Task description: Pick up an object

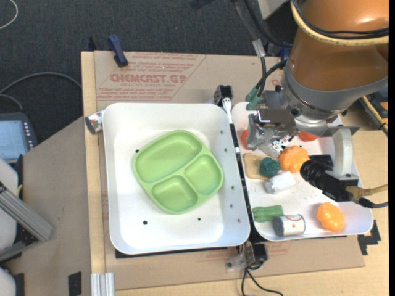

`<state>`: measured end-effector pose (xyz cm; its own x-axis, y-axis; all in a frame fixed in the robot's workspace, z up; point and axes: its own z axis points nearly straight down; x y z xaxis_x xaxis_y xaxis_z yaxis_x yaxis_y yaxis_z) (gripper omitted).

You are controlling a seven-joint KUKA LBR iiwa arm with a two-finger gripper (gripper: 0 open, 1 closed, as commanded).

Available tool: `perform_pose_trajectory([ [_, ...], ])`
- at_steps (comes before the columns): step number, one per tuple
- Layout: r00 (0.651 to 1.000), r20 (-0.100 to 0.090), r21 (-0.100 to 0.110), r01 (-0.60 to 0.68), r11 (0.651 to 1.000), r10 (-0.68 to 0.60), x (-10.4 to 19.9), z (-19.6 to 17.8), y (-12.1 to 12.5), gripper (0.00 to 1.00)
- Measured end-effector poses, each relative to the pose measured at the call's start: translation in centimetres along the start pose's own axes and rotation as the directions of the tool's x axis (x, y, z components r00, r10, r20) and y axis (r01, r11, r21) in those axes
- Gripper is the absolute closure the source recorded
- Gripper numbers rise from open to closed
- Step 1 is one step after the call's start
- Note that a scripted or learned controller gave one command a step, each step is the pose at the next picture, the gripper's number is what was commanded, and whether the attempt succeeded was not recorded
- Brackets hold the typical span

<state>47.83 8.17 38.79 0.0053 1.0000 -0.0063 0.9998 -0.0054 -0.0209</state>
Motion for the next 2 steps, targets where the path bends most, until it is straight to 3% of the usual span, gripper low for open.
perform_pose_trajectory([
  [1,1.000,-0.002,-0.015,0.005,1.000,-0.005,0.20,-1.66,0.27,1.00],
  [2,1.000,0.000,-0.013,0.005,1.000,-0.005,0.26,-2.48,0.38,1.00],
])
